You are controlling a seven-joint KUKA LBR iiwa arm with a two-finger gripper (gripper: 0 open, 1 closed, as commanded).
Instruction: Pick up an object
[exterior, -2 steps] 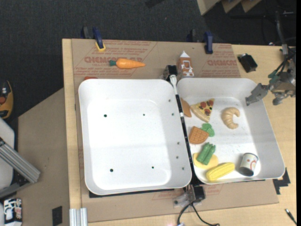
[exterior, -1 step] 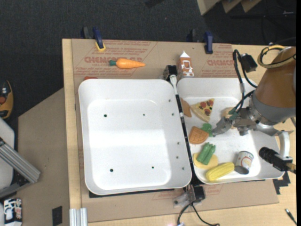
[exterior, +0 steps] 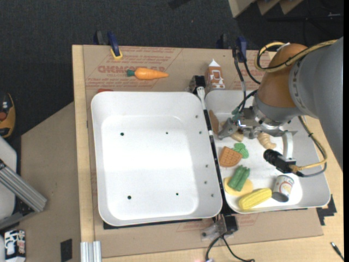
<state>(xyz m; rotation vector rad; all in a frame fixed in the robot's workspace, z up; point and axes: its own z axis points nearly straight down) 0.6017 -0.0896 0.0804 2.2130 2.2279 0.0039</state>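
My gripper point(exterior: 238, 129) hangs low over the far left part of the right bin point(exterior: 313, 192), under the grey arm with its orange band. Just in front of it lie a small green leafy piece point(exterior: 242, 150) and an orange waffle-like piece point(exterior: 229, 157). A tan peanut-shaped object point(exterior: 265, 141) sits to its right. Nearer the front are a green vegetable point(exterior: 238, 178), a yellow corn cob point(exterior: 255, 198) and a small can point(exterior: 283, 186). A brown item point(exterior: 214, 125) rests against the bin's left wall beside the gripper.
The left bin point(exterior: 152, 157) adjoins the right one. Behind the bins, on the cardboard, lie a toy carrot point(exterior: 148, 73) and a small carton point(exterior: 216, 75). Blue clamps point(exterior: 114, 47) hold the board's far edge.
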